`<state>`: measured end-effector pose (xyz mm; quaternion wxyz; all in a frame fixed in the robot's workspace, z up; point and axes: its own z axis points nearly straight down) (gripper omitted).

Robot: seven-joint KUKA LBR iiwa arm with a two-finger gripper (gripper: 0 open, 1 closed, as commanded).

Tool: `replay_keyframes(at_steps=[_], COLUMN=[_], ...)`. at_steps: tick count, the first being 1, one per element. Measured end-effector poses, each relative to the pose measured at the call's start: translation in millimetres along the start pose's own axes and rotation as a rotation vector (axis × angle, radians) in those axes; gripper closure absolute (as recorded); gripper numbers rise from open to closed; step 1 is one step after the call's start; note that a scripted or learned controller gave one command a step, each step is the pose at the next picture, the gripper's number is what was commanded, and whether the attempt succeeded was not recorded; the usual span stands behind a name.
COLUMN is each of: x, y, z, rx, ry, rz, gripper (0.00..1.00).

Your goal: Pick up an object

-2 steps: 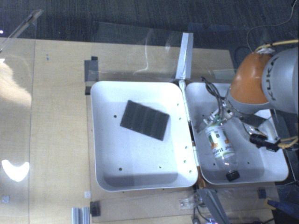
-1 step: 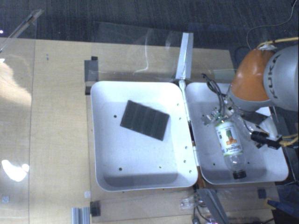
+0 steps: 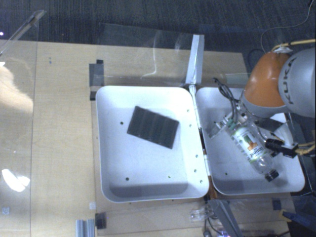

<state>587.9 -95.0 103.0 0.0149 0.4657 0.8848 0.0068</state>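
- You will find the tool point(image 3: 228, 123) low over the right bin point(image 3: 222, 159), at its rear left part, with the grey and orange arm point(image 3: 269, 83) covering the bin's rear right corner.
- You cannot tell whether the tool is released or clenched; its tip is lost among wiring and metal parts.
- A clear bottle point(image 3: 251, 148) with a printed label lies on its side in the right bin, slanting from just beside the tool toward the front right corner, dark cap point(image 3: 271, 175) at the far end. Contact with the tool cannot be confirmed.
- A flat dark panel point(image 3: 153, 127) lies slightly skewed in the left bin point(image 3: 148, 169), well apart from the tool and clear of the walls.
- An upright metal strip point(image 3: 196, 58) stands at the rear where the two bins meet.
- Both bins sit on a pale wooden desk point(image 3: 54, 147); bright glare patches mark its left side.
- Dark carpeted floor point(image 3: 123, 4) lies beyond the desk's rear edge.
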Motion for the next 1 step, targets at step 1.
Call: replay_keyframes(at_steps=[1], x=[0.0], y=[0.0], z=[0.0], rx=[0.000], ry=[0.000], rz=[0.000], gripper=[0.00])
